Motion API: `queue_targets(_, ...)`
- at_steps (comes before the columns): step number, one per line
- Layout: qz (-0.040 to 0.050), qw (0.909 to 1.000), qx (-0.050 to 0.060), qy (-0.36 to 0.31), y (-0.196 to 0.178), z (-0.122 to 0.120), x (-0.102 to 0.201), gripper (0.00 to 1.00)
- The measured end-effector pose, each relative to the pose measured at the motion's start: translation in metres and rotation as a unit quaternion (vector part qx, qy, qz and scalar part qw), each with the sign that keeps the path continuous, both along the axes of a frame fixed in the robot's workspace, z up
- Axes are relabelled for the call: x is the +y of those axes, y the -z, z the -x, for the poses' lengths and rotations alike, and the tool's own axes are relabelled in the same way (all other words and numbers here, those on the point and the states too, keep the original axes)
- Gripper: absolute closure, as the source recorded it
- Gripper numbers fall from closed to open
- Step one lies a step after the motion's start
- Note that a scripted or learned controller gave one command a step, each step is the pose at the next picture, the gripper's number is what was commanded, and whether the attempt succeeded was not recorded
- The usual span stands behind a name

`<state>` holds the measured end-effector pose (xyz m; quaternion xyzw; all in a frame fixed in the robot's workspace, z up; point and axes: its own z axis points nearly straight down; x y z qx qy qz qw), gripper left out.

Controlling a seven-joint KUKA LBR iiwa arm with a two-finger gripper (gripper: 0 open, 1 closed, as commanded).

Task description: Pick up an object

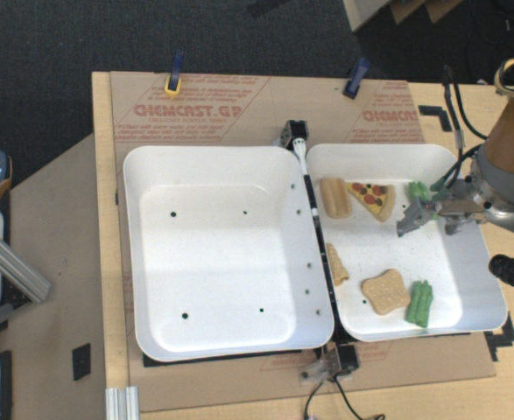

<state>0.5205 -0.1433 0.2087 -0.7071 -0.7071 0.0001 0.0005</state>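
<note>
A: Where the grey arm with its orange band [512,138] reaches in from the right edge of the frame, what sits at its tip?

B: The two-finger metal gripper [411,221], over the upper right part of the right-hand shallow white bin [475,274]. A dark finger points down and to the left, toward the bin floor. Just above it lies a small bright green piece [418,191], touching or very close to the gripper body; I cannot tell whether it is held.

A: Are the fingers apart or together?

B: That I cannot tell; the angle hides the gap.

A: And the things to be picked?

B: All in the right bin. A tan, oblong bread-like piece [334,197] lies at the upper left of that bin, close to the dividing wall. Just right of it is a triangular pizza slice with red dots [372,198]. A small tan wedge [336,265] rests against the bin's left wall, mid-height. Toward the lower middle sits a tan toast-shaped slice [385,291], with a green bundle like beans [419,303] touching its right side.

A: The other bin?

B: The left-hand shallow white bin [151,322] fills the centre left of the frame. Both rest on a brown cardboard sheet with red lettering [195,103], fixed by a yellow clamp [173,81] and a blue clamp [356,79] at the top.
</note>
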Motion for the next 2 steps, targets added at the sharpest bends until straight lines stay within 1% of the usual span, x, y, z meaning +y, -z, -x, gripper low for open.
queue_targets(1, -0.0009, 1.0000, 0.003, 0.001, 0.054, 0.026, -0.011, 0.00)
queue_targets(2, 0.0017, 1.0000, -0.004, -0.002, 0.041, -0.053, -0.016, 0.00)
